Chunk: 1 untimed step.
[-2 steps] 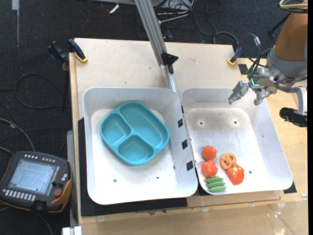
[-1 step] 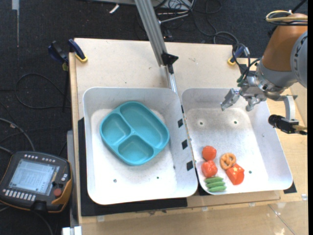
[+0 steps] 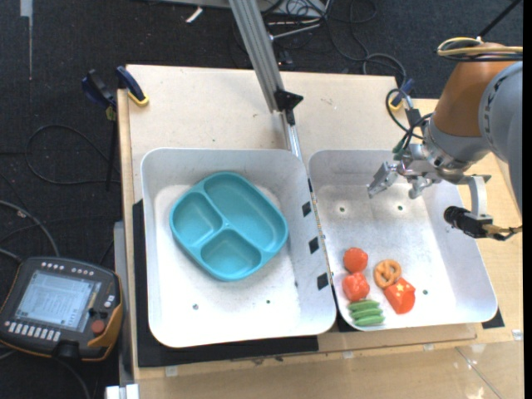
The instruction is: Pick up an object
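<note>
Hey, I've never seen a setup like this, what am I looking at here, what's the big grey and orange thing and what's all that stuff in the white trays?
The grey and orange thing is a robot arm, reaching in from the right. At its tip is a two-finger gripper, its fingers spread apart and holding nothing, above the far part of the right bin. One camera fixed above the bench looks down at a slant. The left bin holds a blue divided plate. Near the right bin's front edge lie small toy foods: two red pieces, a pretzel, a red-orange block and a green pod. The handheld controller sits at lower left.
</note>
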### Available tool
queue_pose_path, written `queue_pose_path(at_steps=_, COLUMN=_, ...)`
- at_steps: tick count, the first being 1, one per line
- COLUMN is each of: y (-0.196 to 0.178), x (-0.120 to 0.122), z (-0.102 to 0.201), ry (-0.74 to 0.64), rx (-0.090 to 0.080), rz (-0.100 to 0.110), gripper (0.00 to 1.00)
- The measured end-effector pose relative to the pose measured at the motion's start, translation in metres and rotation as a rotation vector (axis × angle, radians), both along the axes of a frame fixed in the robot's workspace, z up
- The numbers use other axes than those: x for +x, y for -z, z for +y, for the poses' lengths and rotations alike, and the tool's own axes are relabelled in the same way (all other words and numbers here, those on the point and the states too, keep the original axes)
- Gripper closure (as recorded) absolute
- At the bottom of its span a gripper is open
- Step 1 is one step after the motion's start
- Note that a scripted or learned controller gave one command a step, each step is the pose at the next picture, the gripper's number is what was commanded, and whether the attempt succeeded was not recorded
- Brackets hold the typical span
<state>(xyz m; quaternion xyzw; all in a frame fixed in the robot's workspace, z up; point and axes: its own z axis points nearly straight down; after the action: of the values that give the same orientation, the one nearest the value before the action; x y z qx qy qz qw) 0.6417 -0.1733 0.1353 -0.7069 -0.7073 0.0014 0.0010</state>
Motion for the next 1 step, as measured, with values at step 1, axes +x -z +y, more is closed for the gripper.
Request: queue_pose_path(at_steps=1, y=0.0429, x=-0.0007, z=0.0008, ry=0.000, rx=0.000, rz=0.000, gripper=0.00)
